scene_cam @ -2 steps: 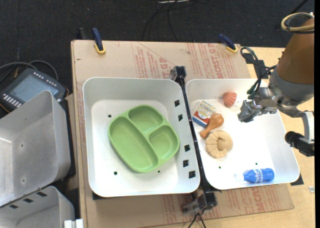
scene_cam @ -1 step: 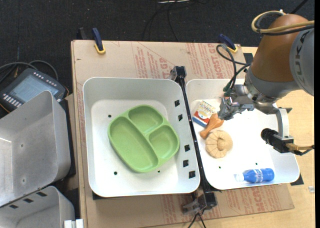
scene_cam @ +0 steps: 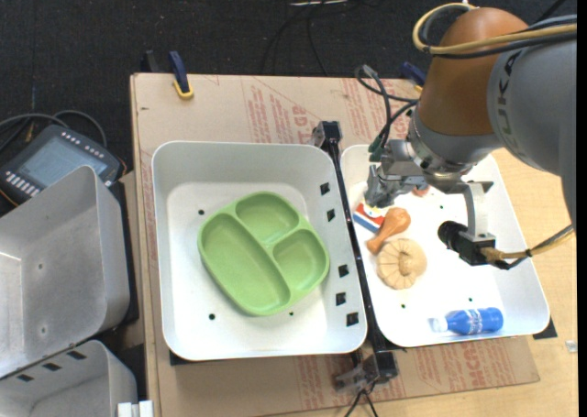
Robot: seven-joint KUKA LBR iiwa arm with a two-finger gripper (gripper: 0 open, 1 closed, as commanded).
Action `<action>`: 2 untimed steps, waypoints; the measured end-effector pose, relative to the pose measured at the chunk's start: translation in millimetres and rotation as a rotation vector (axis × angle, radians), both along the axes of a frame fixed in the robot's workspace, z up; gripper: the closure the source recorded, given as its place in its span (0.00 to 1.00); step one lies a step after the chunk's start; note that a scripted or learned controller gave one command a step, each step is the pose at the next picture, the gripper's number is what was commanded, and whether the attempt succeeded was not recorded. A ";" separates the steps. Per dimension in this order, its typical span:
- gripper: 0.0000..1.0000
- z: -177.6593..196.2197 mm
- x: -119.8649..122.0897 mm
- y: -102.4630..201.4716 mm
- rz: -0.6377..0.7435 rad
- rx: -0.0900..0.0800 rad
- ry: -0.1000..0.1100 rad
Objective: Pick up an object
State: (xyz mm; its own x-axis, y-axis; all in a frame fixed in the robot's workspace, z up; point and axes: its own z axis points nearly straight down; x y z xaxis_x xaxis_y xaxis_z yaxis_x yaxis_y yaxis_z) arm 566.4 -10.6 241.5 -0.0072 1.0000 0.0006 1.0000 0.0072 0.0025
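Grey arm (scene_cam: 541,85), orange band, yellow cable, possibly lettering.

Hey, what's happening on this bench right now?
A grey robot arm reaches in over the right bin, its end effector low at the bin's left side, just above a toy drumstick. A tan pastry and a blue bottle also lie there. The left bin holds a green tray. Nothing is visibly grasped.
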 end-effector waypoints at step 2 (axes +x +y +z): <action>1.00 -12.8 31.8 109.5 0.000 0.001 0.001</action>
State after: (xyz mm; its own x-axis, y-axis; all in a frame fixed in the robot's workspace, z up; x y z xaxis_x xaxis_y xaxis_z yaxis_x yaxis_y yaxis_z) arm 598.2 98.9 228.7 -0.0070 1.0000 0.0013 1.0000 0.0070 0.0020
